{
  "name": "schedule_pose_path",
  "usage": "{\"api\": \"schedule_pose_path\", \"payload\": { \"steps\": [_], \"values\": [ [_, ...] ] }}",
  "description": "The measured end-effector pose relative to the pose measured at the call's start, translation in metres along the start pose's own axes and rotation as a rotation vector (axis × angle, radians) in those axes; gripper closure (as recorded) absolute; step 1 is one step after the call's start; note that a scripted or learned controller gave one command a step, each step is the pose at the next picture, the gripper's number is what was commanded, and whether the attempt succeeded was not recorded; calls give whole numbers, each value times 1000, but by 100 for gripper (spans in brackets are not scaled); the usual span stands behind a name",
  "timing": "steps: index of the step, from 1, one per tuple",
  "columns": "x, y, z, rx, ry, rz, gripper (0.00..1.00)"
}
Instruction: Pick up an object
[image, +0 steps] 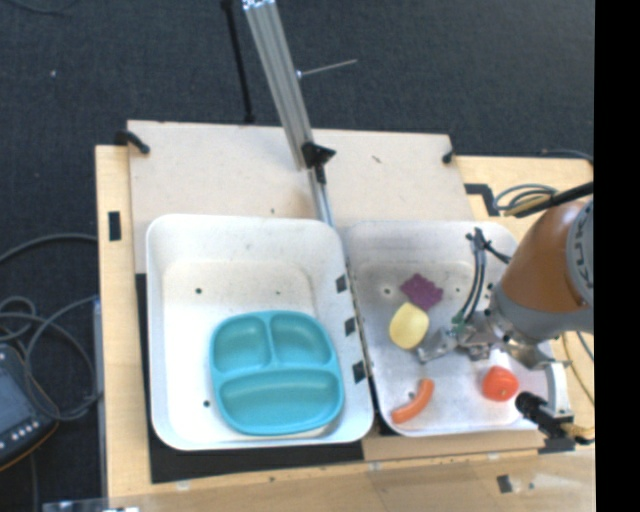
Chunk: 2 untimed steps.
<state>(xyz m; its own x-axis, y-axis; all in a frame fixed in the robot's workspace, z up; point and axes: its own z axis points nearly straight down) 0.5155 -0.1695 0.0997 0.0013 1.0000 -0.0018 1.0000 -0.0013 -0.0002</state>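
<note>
- One gripper (440, 350) was low in the right bin (395, 245), just beside a yellow object (408, 326); its grasp could not be told.
- One purple piece (422, 291) lay just beyond the yellow object.
- One orange carrot-like piece (414, 400) lay near the front wall.
- One red-orange object (499, 384) sat beneath the arm (545, 270).
- One teal divided plate (275, 373) lay in the left bin (240, 240).

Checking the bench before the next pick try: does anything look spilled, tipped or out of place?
Nothing stands out. The blue divided tray lies flat in the left bin; the yellow piece, purple piece, carrot and orange-red piece lie apart in the right bin.
</note>
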Motion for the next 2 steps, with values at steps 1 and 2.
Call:
{"api": "schedule_pose_path", "payload": {
  "steps": [1,2],
  "values": [
    [-1,2,-12,-6,0,6,100],
    [-2,0,-76,-9,-1,-4,100]
  ]
}}
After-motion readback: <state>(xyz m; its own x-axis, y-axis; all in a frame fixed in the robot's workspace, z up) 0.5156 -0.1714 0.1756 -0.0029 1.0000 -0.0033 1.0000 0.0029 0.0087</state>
